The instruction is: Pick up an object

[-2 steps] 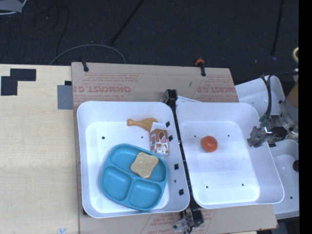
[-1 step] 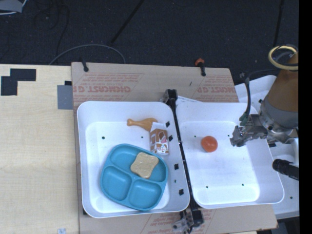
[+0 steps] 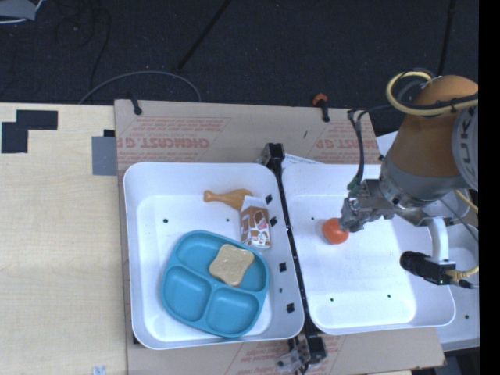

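Nothing looks lifted yet, so the pick is still to do. A small red ball (image 3: 335,231) lies on the floor of the right bin (image 3: 375,311), centre right of the frame, with the jaws (image 3: 354,216) just beside it, at its upper right, maybe touching. Whether they are apart or together, I cannot tell. The arm (image 3: 426,151) comes in from the right edge, bent down into that bin. In the left bin (image 3: 148,194) sit a blue plate (image 3: 187,299), 1 toast (image 3: 231,264), a drumstick (image 3: 228,198) and a carton (image 3: 255,226).

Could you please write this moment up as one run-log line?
pincer: low in right white bin | beside small round red-orange ball | grasp: cannot tell | left white bin: untouched
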`<state>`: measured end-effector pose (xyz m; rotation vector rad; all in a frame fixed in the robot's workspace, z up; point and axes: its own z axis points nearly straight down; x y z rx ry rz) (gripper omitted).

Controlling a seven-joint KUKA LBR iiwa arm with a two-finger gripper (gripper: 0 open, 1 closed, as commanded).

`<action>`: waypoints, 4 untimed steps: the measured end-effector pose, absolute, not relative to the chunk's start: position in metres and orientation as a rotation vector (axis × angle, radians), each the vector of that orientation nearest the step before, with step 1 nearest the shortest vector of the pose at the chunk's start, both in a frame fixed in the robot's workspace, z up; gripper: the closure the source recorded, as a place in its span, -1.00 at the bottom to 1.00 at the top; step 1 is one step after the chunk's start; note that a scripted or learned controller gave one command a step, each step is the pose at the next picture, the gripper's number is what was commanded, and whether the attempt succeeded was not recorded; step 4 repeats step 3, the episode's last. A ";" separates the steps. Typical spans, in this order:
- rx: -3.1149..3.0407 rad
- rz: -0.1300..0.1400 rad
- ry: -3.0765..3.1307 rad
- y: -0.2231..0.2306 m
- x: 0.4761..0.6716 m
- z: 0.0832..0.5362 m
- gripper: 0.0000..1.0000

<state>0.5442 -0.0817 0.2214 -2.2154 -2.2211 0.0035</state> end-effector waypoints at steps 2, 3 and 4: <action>-2.213 -0.001 -2.225 0.021 0.583 0.228 1.00; -2.213 0.000 -2.225 0.078 0.594 0.235 1.00; -2.213 0.000 -2.225 0.078 0.594 0.235 1.00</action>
